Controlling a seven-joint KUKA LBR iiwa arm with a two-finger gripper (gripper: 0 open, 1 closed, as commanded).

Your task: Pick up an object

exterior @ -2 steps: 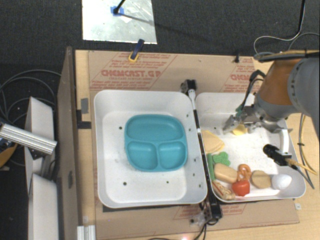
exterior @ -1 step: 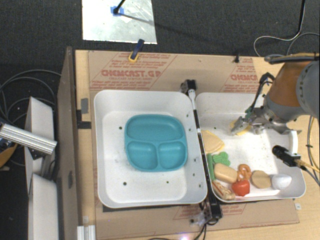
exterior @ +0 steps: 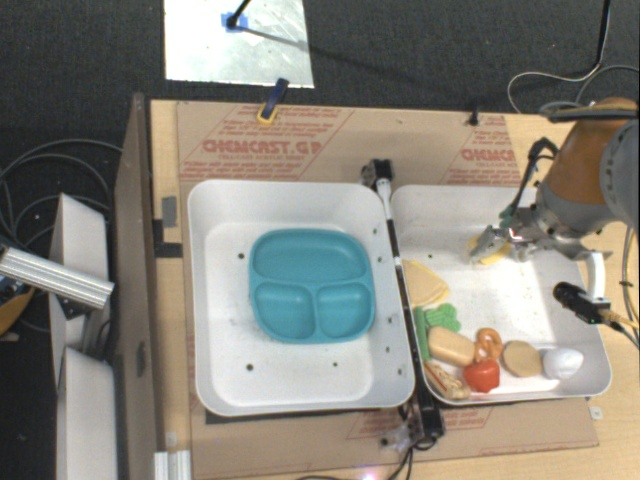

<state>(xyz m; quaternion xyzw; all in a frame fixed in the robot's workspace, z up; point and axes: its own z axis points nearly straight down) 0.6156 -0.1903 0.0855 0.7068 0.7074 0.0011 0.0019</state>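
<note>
Camera view: the pincer [exterior: 497,244] sits low in the right bin [exterior: 440,213] at its 12 o'clock, over a small yellow object [exterior: 487,257]; its spread cannot be told. Risk: a glancing closure could push the piece toward the wall. Remaining food pieces [exterior: 480,353] cluster at 6 o'clock.

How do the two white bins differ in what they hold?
The left bin holds one teal divided plate; the right bin holds many small food toys, crowded along its near edge. The gripper is over the right bin, not the left bin. Both are shallow and white.
</note>
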